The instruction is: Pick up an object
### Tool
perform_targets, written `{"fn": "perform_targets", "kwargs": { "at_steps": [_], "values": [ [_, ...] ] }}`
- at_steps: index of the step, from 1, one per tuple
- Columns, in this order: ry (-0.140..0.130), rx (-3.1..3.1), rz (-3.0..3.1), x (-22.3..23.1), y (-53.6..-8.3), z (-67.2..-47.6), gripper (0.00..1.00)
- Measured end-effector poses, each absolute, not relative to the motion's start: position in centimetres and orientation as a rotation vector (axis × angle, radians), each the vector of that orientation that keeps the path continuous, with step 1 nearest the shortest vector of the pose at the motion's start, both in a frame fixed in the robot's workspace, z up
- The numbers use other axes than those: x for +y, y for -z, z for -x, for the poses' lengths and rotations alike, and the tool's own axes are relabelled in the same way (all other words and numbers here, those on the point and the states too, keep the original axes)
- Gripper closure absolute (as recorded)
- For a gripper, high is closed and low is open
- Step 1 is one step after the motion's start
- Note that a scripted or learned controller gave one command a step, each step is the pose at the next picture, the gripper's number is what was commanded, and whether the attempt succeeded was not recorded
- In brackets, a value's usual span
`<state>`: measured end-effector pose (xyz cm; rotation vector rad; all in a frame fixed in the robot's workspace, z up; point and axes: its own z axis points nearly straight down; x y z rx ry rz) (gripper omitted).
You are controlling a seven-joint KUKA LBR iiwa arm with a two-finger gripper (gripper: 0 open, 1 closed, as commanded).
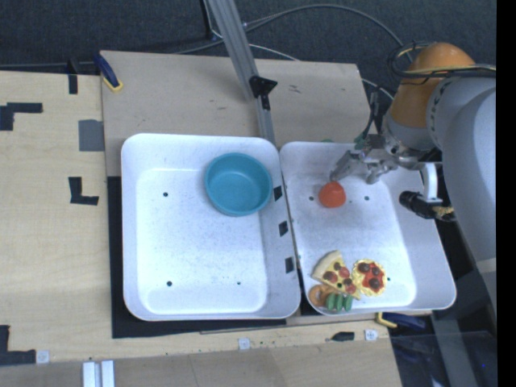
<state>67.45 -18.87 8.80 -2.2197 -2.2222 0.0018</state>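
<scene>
Left bin (153,216): it is sitting on the left half of the bench, a shallow white tray, and it is holding one thing, the blue bowl.
Blue bowl (238,184): it is resting upright in the far right corner of the left bin, close to the wall shared with the other bin, mouth facing up, with nothing showing inside it.
Right bin (411,256): it is lying just beside the left bin, touching it along the middle seam, and it is carrying the red ball and the pizza pieces.
Red ball (331,194): it is lying on the floor of the right bin in its far half, somewhat toward the left wall, and it is resting free of the claw.
Pizza pieces (348,279): two toy slices with red and green toppings are lying at the near edge of the right bin, side by side, well apart from the red ball.
Gripper (359,170): it is hanging over the far part of the right bin, just beside the red ball on its upper right; the fingers are looking spread a little, and nothing is showing between them.
Arm (451,119): grey with an orange band, it is reaching in from the right over the far right corner of the right bin.
Metal pole (238,47): it is slanting down from the top toward the seam between the two bins.
</scene>
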Motion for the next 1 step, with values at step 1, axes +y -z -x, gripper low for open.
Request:
{"fn": "perform_targets", "kwargs": {
  "at_steps": [1],
  "values": [
    [-0.001,-2.224,2.220,-18.84,-9.90,-67.49,1.00]
  ]
}}
